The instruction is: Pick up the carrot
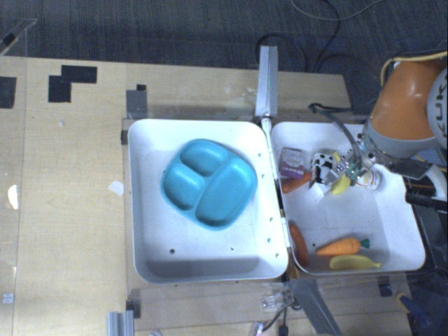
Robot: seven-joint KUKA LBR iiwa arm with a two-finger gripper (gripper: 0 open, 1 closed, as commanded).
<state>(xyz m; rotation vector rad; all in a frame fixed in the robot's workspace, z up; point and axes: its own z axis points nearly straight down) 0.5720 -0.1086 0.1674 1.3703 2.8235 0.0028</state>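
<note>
Carrot [339, 246] lies well apart from the claw [334, 175]; its state is unclear.

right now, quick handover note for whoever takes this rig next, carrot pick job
Tool: low over the back of the right bin, among a purple packet and a yellow item; its finger state is not readable, nothing seen held.
Carrot: lying at the front of the right bin, just behind a yellow banana-like piece, well apart from the tool.
Left bin: holds a blue divided plate.
Done: no pick visible.
Left: bring the tool toward the front of the bin, grasp the carrot, lift.
</note>
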